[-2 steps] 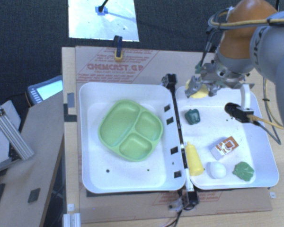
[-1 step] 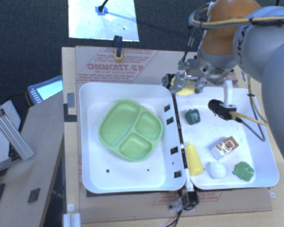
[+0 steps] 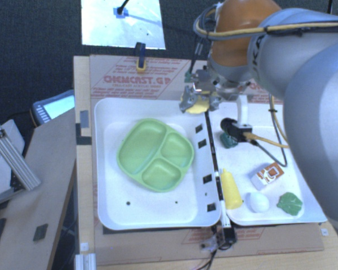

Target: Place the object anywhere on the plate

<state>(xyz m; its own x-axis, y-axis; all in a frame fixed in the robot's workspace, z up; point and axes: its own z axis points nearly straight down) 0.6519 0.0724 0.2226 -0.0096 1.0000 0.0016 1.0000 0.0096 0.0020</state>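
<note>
We see the two-finger gripper point(image 3: 196, 102) clenched on a small pale yellow object point(image 3: 198, 108) above the far right corner of the left white bin point(image 3: 104, 207), just beyond the light green three-compartment plastic plate point(image 3: 155, 154).

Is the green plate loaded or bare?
Bare. All three compartments of the green plate show plain green; the gripper is beyond its far rim.

The green plate point(image 3: 156, 154) looks like smooth matt plastic, and the white bins point(image 3: 110, 207) like smooth moulded plastic with a faint sheen. Beneath them lies matt brown cardboard point(image 3: 135, 79), while the arm point(image 3: 304, 55) has glossy grey and orange casing
</note>
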